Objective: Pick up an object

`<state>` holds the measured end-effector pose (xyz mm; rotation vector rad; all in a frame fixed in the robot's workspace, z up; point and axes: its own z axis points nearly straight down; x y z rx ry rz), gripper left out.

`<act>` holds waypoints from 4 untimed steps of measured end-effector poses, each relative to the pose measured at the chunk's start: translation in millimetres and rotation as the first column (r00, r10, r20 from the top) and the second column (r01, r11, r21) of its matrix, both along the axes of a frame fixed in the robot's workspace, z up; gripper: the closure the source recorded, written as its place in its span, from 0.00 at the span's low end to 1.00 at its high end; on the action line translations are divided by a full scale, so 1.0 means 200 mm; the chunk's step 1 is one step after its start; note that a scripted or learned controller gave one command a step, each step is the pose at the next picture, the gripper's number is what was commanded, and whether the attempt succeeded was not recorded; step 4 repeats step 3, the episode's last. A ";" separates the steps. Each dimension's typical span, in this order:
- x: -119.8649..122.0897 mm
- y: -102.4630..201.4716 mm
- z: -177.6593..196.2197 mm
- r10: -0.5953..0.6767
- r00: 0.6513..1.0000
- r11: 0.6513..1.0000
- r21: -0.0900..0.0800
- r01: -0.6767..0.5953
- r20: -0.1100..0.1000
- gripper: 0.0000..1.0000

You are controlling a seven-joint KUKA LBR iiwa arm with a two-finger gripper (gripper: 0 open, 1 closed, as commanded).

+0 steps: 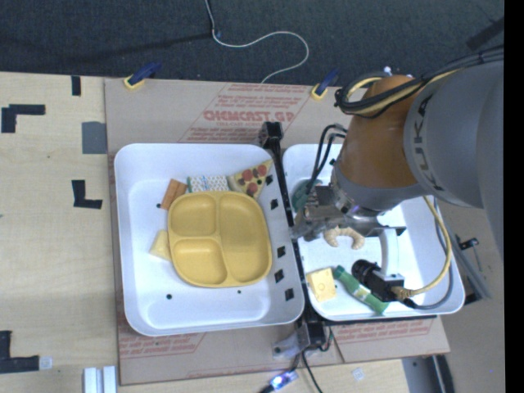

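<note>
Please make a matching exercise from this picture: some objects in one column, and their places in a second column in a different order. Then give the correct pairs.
Things:
1. yellow divided plate
2. yellow block
3. green marker
4. blue clip

Places:
A. on the cardboard's far left corner
B. left bin, in the middle
C. right bin, near edge, beside the divider
D. right bin, near edge, just right of the block

Pairs: 1-B, 2-C, 3-D, 4-A

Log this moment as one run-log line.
arm: over right bin | tool: low near divider, grip unclear | beside it: tan curved piece | left bin: yellow divided plate
</note>
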<state>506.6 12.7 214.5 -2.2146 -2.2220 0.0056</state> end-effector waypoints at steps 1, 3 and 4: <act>0.00 -0.03 0.00 -0.002 1.000 1.000 0.000 0.002 0.002 1.00; 0.02 -0.08 0.03 -0.002 1.000 1.000 -0.001 0.002 0.002 1.00; 0.02 -0.08 0.03 -0.002 1.000 1.000 -0.001 0.002 0.002 1.00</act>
